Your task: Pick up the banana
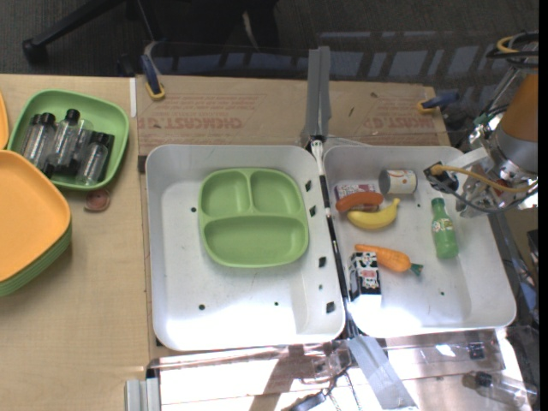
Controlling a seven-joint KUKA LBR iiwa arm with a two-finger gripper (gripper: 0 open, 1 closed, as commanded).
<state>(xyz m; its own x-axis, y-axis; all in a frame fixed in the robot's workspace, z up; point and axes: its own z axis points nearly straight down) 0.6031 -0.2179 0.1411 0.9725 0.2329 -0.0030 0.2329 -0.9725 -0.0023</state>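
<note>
Toward the 10 o'clock sector of the right bin (479, 308), the banana (374, 217) lies flat on the floor, its long axis running roughly 9 to 3 o'clock and its curve opening toward 12 o'clock. I read it as untouched and not yet lifted.

Neighbouring items, working outward from the banana:
1. At 11 o'clock, a red elongated item (360, 200) lies along the banana's upper edge, touching it or very nearly; I cannot separate the two.
2. At 1 o'clock, a small can (399, 181) lies on its side, near but apart.
3. At 3 o'clock, a green bottle (443, 229) lies flat, apart from the banana's right tip.
4. At 5 o'clock, a carrot (392, 259) lies apart, with a black-and-white carton (366, 274) just beside it at 6 o'clock.

The gripper (476, 193) sits at 3 o'clock from the banana, beyond the bottle, near the bin's right wall. I cannot tell whether it is released or clenched, and nothing is seen held in it. The left bin (231, 311) carries a green divided plate (253, 217) and plays no part in this job.

Step in hand, in my judgement: the approach, with the grasp not yet begun.

Next move, as I judge it: travel toward 9 o'clock, passing over the bottle, centre above the banana's middle, and close across its short width. The clearer entry is on the 6 o'clock side; the red item crowds the 12 o'clock side and could be pinched or dragged along
</note>
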